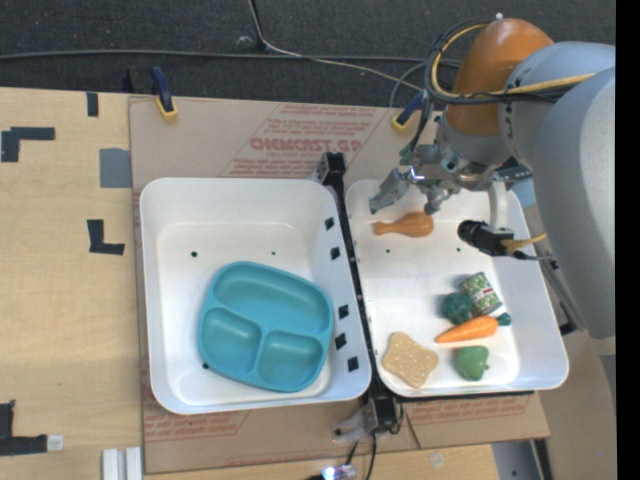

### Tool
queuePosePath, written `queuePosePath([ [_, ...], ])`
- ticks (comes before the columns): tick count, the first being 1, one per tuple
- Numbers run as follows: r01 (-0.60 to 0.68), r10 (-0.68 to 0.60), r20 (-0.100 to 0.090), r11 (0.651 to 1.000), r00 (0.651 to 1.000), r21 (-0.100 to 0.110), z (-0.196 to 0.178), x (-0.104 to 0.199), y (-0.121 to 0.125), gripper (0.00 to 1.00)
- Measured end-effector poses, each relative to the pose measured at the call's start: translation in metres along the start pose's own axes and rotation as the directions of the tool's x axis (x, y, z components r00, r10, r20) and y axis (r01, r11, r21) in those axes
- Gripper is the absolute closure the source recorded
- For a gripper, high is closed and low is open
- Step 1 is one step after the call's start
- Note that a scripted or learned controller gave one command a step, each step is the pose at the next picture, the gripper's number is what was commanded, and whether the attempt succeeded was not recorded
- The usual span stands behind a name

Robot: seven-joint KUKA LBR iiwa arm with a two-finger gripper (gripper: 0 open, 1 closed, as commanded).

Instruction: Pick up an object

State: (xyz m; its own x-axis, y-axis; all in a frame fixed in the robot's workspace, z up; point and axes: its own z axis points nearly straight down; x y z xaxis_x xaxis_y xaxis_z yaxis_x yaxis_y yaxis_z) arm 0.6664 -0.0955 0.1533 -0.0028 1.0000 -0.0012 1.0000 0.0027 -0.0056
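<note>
My gripper (410, 199) hangs over the far part of the right bin (400, 283), its two grey fingers spread open with nothing between them. Just below the fingertips lies an orange-brown chicken drumstick (405, 227) on the bin floor. Further toward the front of that bin sit a small green packet (481, 292), a dark green vegetable (458, 308), an orange carrot (466, 331), a slice of bread (410, 359) and a green pepper (473, 363).
The left bin (165, 228) holds a blue divided plate (265, 325). A black divider (343, 258) runs between the bins. The arm's orange band (497, 63) and grey body occupy the upper right, with a black fitting (485, 235) over the right bin's edge.
</note>
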Motion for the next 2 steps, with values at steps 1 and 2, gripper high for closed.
queuePosePath([
  [1,0.000,0.000,-0.001,1.000,1.000,-0.001,0.043,-0.001,-0.001,0.00],
  [2,0.000,0.000,0.002,1.000,1.000,-0.005,0.066,-0.001,0.000,0.00],
])
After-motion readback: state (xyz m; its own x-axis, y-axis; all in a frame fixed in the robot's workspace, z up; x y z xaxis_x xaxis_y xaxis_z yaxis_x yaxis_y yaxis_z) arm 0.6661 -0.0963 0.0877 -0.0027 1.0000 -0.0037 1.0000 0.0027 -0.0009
